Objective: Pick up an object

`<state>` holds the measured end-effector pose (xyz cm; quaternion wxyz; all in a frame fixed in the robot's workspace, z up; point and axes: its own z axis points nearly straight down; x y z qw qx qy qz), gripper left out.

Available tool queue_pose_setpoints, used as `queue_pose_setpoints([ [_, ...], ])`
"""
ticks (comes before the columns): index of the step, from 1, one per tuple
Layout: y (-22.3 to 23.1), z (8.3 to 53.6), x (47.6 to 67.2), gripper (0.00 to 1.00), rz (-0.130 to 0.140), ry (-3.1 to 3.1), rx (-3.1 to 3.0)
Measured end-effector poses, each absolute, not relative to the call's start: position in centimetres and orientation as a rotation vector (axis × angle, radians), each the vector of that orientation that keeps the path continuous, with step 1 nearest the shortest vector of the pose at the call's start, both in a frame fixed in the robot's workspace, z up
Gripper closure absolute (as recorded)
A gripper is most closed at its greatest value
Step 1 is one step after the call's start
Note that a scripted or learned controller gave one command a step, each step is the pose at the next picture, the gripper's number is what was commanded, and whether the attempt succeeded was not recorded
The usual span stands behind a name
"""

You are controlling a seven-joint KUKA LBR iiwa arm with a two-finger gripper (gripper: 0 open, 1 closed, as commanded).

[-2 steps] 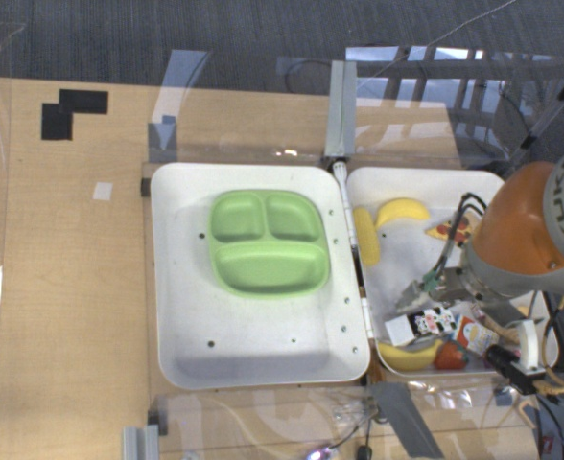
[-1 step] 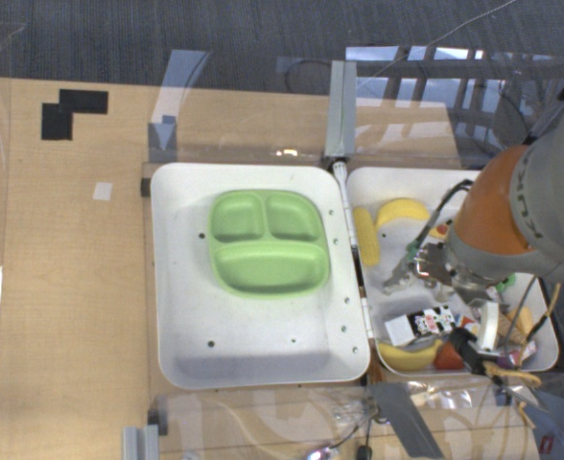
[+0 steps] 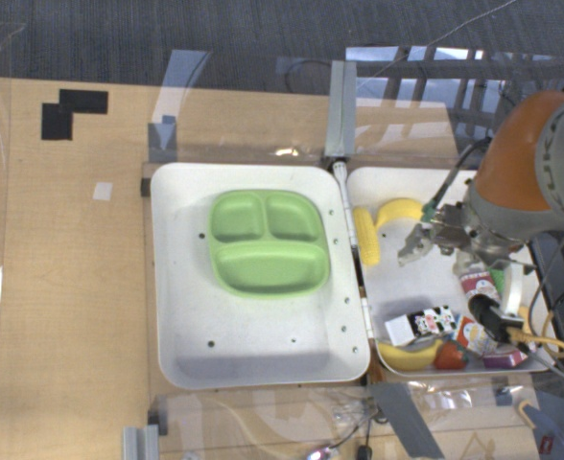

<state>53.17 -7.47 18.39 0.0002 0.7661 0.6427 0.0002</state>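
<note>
Claw [image 3: 414, 248]: jaw gap cannot be told | over right bin [image 3: 393, 182] | near banana [image 3: 397, 211]

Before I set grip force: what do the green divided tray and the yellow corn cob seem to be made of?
Green divided tray: probably moulded plastic, matte; even colour, rounded compartment walls. Yellow corn cob: likely toy plastic, with uniform yellow and a slight sheen, though too small to be sure.
</note>
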Motion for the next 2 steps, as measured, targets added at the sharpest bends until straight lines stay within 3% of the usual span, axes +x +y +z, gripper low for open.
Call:
queue_pose_setpoints([
  [2,-11.3,9.5,64.3,0.0,0.004,2.117,2.316],
])
